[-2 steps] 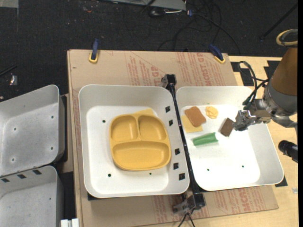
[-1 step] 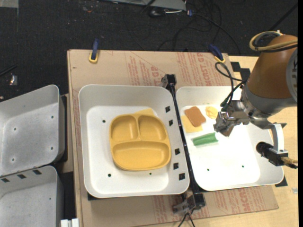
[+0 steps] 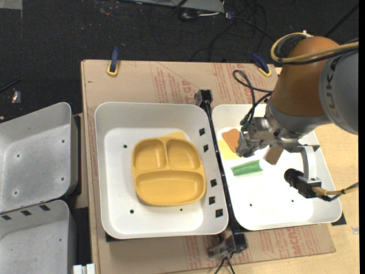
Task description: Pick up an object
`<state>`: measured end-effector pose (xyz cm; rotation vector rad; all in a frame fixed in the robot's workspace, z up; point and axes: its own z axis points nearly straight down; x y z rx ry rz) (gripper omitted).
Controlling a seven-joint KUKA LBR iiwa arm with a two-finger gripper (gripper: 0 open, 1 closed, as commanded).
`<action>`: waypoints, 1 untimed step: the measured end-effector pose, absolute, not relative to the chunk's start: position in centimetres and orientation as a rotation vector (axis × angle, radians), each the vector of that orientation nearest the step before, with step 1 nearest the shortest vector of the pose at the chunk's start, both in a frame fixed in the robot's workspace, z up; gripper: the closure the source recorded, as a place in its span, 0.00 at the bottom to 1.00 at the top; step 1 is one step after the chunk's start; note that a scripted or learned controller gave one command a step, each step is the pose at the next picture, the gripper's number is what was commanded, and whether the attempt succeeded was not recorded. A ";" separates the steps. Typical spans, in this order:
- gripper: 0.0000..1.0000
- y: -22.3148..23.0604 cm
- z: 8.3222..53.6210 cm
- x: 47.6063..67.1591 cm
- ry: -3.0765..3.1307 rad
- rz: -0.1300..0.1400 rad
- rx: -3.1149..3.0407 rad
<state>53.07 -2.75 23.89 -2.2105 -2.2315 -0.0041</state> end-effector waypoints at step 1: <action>1.00 1.7 23.8 53.3 -2.229 -0.002 -2.212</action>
